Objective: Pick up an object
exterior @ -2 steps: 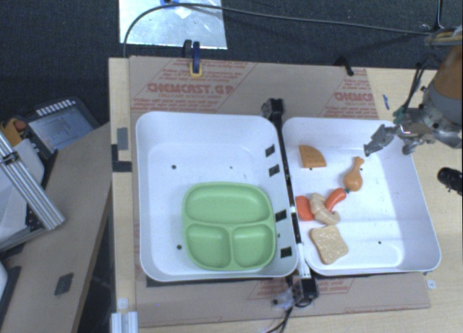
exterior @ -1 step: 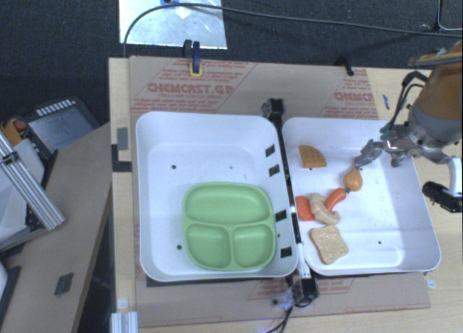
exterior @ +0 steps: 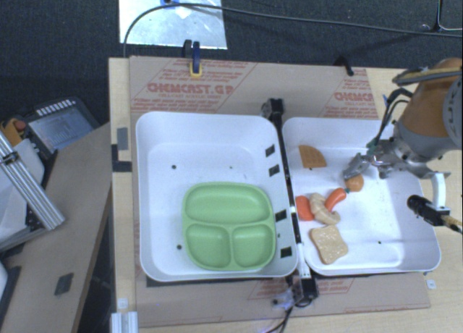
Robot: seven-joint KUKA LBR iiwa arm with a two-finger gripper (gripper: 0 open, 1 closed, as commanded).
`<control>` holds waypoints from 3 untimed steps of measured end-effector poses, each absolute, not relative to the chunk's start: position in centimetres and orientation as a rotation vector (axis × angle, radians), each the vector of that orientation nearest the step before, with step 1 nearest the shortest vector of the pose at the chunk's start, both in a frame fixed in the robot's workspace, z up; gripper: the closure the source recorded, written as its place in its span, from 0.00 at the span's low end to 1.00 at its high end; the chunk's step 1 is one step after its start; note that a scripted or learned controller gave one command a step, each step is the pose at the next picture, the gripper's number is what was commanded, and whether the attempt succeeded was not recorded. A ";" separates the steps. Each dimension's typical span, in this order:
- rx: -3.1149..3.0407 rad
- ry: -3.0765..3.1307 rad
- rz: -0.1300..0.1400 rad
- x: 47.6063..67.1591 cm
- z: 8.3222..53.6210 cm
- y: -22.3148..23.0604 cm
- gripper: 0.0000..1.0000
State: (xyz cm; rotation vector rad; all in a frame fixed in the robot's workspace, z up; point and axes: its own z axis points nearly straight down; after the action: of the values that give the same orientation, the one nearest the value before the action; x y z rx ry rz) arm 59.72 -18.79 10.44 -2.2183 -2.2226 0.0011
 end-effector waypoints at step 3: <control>-2.220 -2.229 -0.005 59.6 14.5 -18.1 1.00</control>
State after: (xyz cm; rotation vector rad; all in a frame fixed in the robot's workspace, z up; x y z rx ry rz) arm 59.61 -18.06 14.51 -2.2205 -2.2295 -0.0051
